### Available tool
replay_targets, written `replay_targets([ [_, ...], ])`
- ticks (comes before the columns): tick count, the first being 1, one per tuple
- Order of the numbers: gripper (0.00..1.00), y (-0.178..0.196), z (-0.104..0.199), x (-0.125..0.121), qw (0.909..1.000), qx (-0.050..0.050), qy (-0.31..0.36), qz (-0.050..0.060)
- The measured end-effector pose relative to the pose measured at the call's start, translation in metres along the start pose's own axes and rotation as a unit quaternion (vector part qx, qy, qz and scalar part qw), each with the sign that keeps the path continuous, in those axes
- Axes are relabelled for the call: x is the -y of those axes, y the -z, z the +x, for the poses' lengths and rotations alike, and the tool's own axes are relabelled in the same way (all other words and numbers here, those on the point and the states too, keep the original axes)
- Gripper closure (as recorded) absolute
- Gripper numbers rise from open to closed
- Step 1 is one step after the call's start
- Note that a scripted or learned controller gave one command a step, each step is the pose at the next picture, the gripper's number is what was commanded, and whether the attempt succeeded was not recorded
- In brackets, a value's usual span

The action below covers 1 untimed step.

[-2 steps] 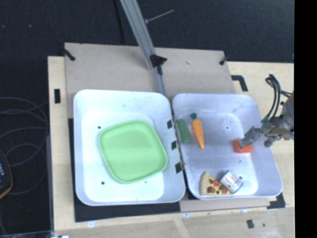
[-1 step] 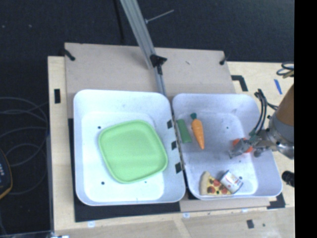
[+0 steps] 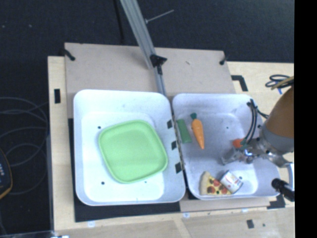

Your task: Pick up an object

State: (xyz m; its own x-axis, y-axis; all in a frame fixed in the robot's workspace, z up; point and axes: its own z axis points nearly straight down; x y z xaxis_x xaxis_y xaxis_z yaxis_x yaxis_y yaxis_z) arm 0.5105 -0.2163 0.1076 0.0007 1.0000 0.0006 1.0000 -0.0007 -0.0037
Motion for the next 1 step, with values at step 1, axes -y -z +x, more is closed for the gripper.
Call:
replay_targets([
  [1, 1.0, 0.0127, -0.0004, -0.0017, 1.0, 0.0, 0.0, -0.003],
])
